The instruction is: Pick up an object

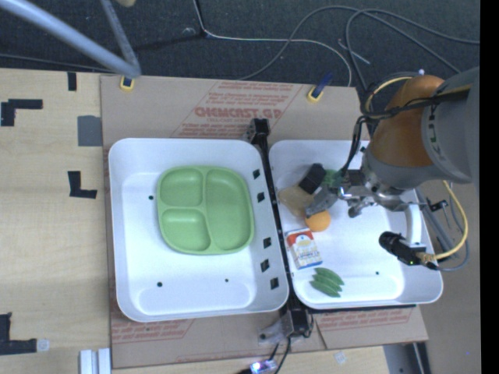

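Right white bin | orange ball just below jaws | jaws' opening: cannot tell

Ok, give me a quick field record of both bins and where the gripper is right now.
left bin: green divided plate
right bin: orange ball, small red and white packet, green pea pod, black block, tan piece
gripper: low over the right bin's left side, just above the orange ball
hold: nothing visibly between the fingers

Dark carpet floor, trailing cables, wooden bench, cardboard sheet
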Controlling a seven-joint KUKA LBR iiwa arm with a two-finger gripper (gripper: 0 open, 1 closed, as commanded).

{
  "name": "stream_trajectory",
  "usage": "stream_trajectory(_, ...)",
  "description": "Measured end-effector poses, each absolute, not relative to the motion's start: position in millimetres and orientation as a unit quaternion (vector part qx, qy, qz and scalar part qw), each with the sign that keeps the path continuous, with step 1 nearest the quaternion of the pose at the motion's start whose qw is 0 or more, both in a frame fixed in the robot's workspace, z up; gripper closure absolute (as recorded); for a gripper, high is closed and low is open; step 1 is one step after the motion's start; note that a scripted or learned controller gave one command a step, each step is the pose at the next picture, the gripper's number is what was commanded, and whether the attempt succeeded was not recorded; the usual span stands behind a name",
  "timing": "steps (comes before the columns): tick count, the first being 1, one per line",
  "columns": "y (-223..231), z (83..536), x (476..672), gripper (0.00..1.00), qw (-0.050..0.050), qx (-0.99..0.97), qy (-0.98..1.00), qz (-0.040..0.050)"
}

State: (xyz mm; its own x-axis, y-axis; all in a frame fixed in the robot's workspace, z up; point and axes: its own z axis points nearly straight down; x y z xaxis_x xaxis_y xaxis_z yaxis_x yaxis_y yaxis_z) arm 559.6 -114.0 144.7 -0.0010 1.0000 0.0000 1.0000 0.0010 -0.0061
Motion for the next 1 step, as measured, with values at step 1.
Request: stream_trajectory(1, -114.8, 101.1, 559.0, 0.00, 0.002, -0.707, -0.707, 0.0023)
